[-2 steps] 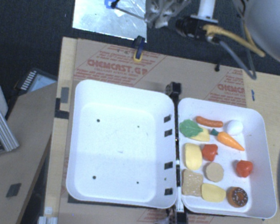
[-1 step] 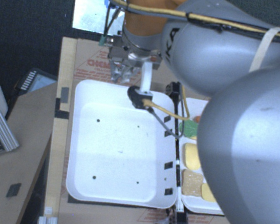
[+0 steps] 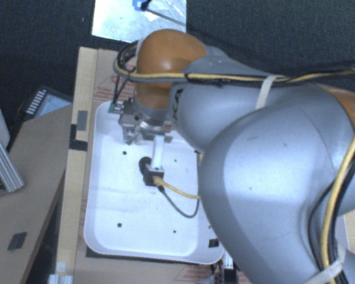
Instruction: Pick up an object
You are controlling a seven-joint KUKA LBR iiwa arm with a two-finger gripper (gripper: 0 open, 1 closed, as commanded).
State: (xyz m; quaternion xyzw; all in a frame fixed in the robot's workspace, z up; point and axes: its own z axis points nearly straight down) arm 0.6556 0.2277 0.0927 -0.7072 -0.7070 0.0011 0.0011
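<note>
Robot's claw stands low over the far left part of the left bin, close above its white floor. Whether it is open or closed I cannot tell, because the wrist covers it from above. The orange band sits just over the claw, and behind it the thick grey arm comes in from the right and hides the place of the right bin, so what lies there I cannot tell. One small dark thing shows at the near right corner of the left bin, just at the edge of the arm and well apart from the claw; what it is I cannot tell. Four small dark dots mark the bin floor, two far and two near.
</note>
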